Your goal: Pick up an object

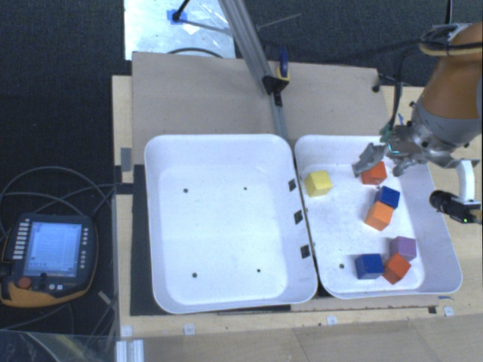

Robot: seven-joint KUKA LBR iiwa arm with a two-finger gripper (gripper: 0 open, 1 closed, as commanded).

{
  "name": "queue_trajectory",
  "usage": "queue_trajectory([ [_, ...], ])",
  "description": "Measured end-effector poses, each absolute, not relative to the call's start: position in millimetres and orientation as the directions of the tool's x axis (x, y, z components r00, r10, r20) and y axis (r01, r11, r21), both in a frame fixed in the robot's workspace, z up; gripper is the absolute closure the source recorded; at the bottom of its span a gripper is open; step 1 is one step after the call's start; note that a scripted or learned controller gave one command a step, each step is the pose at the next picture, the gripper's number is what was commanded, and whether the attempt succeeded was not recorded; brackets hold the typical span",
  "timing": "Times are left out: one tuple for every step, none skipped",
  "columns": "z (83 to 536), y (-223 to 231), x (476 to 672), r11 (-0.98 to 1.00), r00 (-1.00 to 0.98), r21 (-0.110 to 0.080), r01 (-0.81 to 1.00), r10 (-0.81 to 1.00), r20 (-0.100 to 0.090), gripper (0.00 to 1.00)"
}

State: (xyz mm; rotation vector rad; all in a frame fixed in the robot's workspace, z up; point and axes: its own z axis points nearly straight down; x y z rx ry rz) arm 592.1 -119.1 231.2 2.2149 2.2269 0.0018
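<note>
Arm enters from 3 o'clock; grey metal gripper sits over the 12 o'clock part of the right bin. Jaws splayed to either side of a red-orange cube; whether they grip it or are released, cannot tell.

Right bin is smooth white moulded plastic, rounded corners, shallow walls. It holds matte, foam-like cubes:
- yellow cube at 9 o'clock of the gripper, near the bin's inner wall
- small blue cube just beside the red-orange one, at 5 o'clock
- orange cube touching the small blue cube
- purple cube, large blue cube and a tilted red cube clustered near the 6 o'clock rim

Left bin is the same plastic, small dark holes in its floor. Surface is bare tan board.
</note>
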Motion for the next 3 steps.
queue_trajectory([
  [231.4,-119.0,592.1,0.004,-0.004,0.002,1.0,1.0,0.001,0.0],
  [170.2,-122.1,595.2,0.002,-0.002,-0.004,1.0,1.0,0.001,0.0],
  [108.7,-123.6,599.2,0.003,-0.003,-0.004,1.0,1.0,0.0,0.0],
])
